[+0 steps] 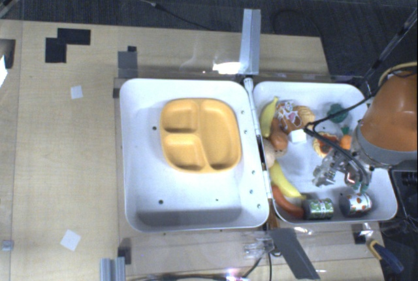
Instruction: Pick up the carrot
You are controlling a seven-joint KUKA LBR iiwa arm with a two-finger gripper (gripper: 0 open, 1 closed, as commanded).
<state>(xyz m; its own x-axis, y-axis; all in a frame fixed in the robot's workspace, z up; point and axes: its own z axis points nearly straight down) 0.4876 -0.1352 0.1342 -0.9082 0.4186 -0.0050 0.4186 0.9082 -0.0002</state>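
Camera view, looking down: two white bins side by side. Left bin [137, 162] holds a yellow divided plate [198, 134]. Right bin [385, 208] is crowded: a banana [268, 116] near the top left, another banana [285, 180] lower down, two small cans [319, 209] along the bottom edge. Gripper [334, 168] hangs low over the bin's middle; whether it is wide or narrow, cannot tell. Carrot [334, 140] lies just above it, orange, partly hidden by cables.
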